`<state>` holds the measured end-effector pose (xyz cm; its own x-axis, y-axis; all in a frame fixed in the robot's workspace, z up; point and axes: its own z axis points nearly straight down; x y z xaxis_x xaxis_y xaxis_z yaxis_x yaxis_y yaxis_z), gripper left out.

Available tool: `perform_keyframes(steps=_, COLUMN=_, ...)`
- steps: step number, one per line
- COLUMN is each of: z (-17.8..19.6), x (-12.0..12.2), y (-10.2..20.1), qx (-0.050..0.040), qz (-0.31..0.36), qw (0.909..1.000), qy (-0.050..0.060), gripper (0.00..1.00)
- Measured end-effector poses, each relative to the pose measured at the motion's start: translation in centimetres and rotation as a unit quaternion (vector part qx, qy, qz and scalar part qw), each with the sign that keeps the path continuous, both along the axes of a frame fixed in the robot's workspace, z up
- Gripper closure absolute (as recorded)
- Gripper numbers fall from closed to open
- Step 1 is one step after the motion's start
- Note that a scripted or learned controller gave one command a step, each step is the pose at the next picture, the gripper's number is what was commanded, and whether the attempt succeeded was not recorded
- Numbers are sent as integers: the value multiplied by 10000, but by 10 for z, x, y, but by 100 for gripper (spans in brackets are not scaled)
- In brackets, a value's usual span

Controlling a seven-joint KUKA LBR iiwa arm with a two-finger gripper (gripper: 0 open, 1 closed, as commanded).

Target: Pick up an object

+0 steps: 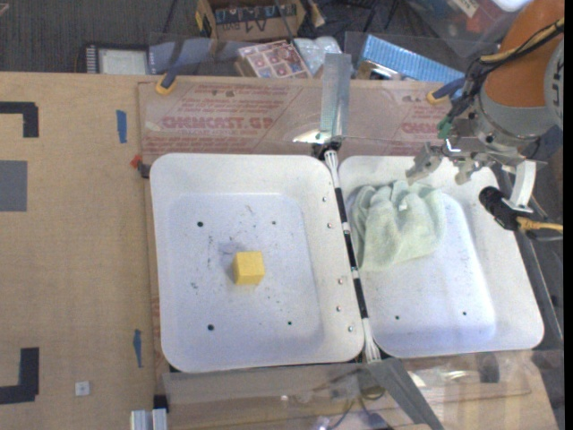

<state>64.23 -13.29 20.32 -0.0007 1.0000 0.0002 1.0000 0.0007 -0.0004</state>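
Pale cloth (pixel 397 225) just below claw (pixel 441 161)

Both white bins, the left bin (pixel 179 195) and the right bin (pixel 501 321), look like smooth, faintly glossy plastic, the left one speckled with dark marks. The pale green cloth (pixel 398 227) is soft and crumpled, the yellow cube (pixel 250 268) matt and foam-like, the tabletop (pixel 72 258) matt brown board.

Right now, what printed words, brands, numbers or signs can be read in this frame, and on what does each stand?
"CHEMCAST GP" (partly blurred, last letters uncertain): red print, repeated, on the masked sheet behind the two bins.
Patterned red card above that sheet: print too small to read.
Cardboard box at the top: dark label strip, unreadable.
Blue packet at upper right: no legible text.
Yellow block and pale green cloth: no markings seen.
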Motion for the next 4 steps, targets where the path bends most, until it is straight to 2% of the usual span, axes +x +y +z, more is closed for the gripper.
perform_keyframes(steps=1, z=-87, x=-33, y=33, qx=-3, qz=466, qw=9989, qy=-7, gripper=0)
perform_keyframes(steps=2, z=-18, x=-99, y=66, qx=4, qz=772, qw=9970, qy=4, gripper=0)
perform_keyframes(steps=3, z=-89, x=-56, y=22, qx=-8, qz=1703, qw=9854, qy=-16, gripper=0)
perform_keyframes(steps=4, z=4, x=-70, y=54, qx=-6, qz=2108, qw=9775, qy=-14, gripper=0)
